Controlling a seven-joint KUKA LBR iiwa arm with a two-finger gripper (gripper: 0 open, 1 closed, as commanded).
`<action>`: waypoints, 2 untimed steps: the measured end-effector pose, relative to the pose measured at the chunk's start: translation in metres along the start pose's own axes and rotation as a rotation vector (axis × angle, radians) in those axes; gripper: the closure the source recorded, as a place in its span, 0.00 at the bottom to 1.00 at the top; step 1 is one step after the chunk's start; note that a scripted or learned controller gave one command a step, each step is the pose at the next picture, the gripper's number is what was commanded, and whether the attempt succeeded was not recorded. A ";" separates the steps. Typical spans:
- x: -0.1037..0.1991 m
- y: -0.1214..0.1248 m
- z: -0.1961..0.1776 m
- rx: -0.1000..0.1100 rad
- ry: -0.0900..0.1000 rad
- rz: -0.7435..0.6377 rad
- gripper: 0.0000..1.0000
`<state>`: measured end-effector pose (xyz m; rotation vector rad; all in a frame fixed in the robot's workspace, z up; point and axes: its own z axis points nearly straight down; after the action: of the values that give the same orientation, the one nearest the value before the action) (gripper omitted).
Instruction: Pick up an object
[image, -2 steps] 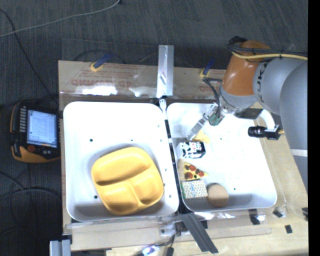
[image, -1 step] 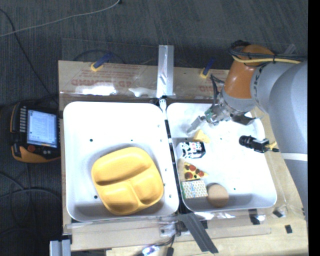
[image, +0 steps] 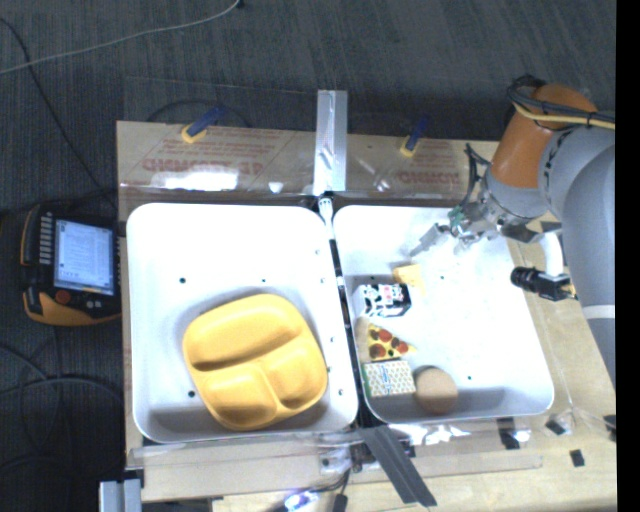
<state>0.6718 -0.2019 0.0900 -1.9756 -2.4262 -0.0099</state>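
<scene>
Tool (image: 432, 238) finger state unreadable, above right bin (image: 500, 330); nearest yellow block (image: 407, 276) looks light and rigid, best pinched across its flat sides.

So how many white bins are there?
2. The left bin holds a yellow tray. The right bin holds several small things along its left side. The gripper hovers over the right bin.

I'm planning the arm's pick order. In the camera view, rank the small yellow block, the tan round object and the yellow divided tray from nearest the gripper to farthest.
Measured from the gripper, high in the right bin:
1. Small yellow block, just below-left of it, right bin.
2. Tan round object, right bin's near edge.
3. Yellow divided tray, left bin.
</scene>
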 end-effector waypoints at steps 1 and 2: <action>0.034 0.003 -0.109 0.000 -0.018 -0.180 0.00; 0.074 -0.030 -0.099 0.002 -0.014 -0.476 0.00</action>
<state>0.6281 -0.1367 0.1896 -1.3531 -2.8340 0.0014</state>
